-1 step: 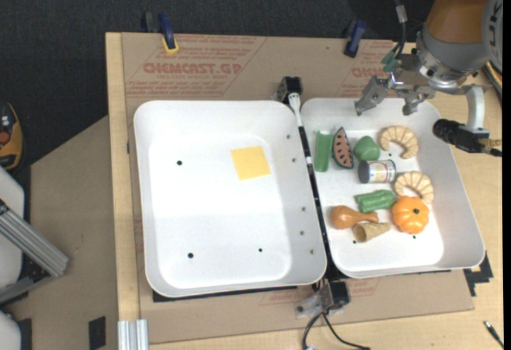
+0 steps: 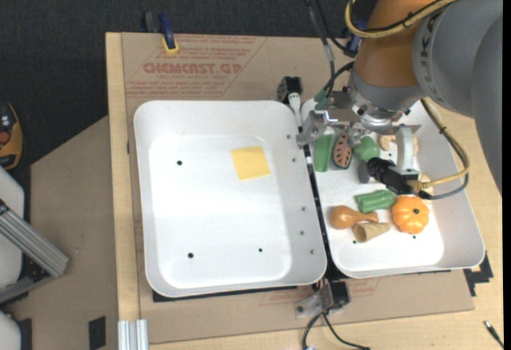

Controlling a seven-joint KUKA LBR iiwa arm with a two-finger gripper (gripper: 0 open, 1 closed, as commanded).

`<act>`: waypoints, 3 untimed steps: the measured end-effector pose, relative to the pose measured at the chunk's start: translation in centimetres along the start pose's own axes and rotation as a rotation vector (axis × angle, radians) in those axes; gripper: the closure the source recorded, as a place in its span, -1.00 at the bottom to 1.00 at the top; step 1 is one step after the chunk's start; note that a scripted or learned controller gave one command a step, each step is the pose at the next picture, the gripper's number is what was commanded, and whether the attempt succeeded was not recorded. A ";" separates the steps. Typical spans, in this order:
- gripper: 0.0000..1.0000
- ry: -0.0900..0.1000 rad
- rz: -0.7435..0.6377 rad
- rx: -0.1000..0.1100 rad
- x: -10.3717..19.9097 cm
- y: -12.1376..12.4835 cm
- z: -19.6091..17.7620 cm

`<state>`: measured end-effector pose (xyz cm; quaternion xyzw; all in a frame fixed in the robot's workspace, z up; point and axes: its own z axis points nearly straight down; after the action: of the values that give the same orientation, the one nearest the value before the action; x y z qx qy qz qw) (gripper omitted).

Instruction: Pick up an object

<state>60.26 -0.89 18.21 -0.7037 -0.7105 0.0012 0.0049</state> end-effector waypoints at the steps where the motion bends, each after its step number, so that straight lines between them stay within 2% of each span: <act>1: -1.00 -0.010 0.016 -0.011 -9.8 4.9 10.1; 2: 1.00 -0.007 0.011 -0.019 -9.2 5.1 8.3; 3: 1.00 -0.005 0.004 -0.019 -3.8 6.5 -1.0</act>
<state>66.83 -4.63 19.17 -0.7051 -0.7091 -0.0038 -0.0032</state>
